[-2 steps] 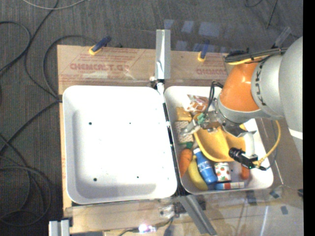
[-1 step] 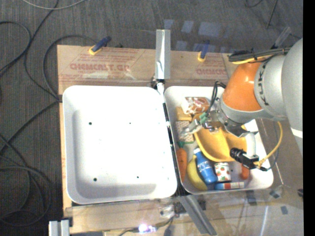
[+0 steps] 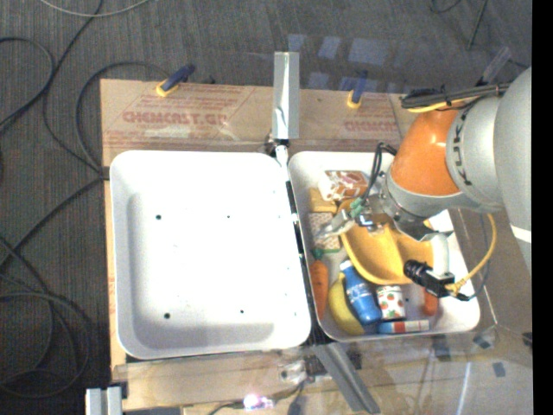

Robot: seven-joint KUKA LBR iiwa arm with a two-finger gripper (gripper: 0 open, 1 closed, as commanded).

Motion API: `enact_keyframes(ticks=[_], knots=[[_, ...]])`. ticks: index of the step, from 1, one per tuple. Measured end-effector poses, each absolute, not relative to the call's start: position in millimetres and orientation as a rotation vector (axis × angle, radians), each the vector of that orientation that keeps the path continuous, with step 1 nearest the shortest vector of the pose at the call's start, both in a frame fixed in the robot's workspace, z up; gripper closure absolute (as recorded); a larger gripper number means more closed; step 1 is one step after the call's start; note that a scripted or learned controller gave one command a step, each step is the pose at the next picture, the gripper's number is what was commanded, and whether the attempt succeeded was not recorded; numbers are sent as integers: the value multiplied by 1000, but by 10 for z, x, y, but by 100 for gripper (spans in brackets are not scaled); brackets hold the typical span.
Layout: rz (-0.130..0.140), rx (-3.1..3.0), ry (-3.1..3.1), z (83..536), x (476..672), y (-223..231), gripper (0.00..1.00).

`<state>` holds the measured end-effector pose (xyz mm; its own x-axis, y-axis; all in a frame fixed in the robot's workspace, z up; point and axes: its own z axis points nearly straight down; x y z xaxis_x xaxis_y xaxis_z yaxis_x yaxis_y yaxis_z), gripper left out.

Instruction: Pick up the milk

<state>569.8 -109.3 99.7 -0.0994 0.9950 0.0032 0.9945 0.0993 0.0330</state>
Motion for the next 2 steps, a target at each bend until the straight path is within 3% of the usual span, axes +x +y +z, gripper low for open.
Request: enact_keyframes(ticks=[1, 2], knots=[[6, 2083, 2421, 936, 6409, -1277, 0], [1, 2075, 2428, 1053, 6411, -1267, 100]])
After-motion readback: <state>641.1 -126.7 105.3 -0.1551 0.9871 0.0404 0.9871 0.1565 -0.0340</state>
